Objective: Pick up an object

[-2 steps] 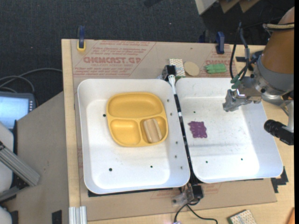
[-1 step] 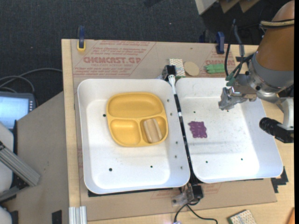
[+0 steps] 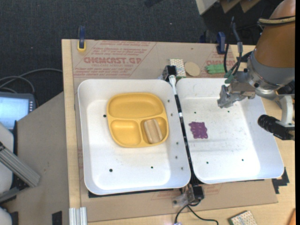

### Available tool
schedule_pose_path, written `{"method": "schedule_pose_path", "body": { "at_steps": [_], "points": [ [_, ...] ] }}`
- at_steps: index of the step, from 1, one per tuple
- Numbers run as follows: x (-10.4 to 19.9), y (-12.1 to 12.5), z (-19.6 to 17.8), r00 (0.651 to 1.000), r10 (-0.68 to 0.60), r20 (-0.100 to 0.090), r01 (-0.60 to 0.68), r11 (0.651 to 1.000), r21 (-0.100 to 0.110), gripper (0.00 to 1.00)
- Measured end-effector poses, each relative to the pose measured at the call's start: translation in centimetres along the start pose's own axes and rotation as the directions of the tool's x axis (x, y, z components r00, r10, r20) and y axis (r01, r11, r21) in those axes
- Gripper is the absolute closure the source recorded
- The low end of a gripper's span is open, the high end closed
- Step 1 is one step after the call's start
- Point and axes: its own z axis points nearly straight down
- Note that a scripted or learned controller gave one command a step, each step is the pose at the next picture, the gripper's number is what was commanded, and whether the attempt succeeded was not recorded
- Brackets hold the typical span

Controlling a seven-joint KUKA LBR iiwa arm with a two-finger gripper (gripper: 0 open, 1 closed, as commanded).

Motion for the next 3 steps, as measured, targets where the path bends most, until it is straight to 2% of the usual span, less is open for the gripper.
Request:
{"method": "schedule_pose_path", "body": {
  "at_steps": [1, 2, 3],
  "points": [
    [1.1, -0.5, -1.3, 1.000, -0.001, -0.001, 0.001, 1.000, -0.001, 1.00],
    [0.8, -2.8, -3.3, 1.000, 0.001, -0.001, -0.001, 1.000, -0.001, 1.00],
    [1.7, -4.9, -1.6, 1.000, 0.001, -0.003, -0.001, 1.000, 0.009, 1.00]
  ]
}}
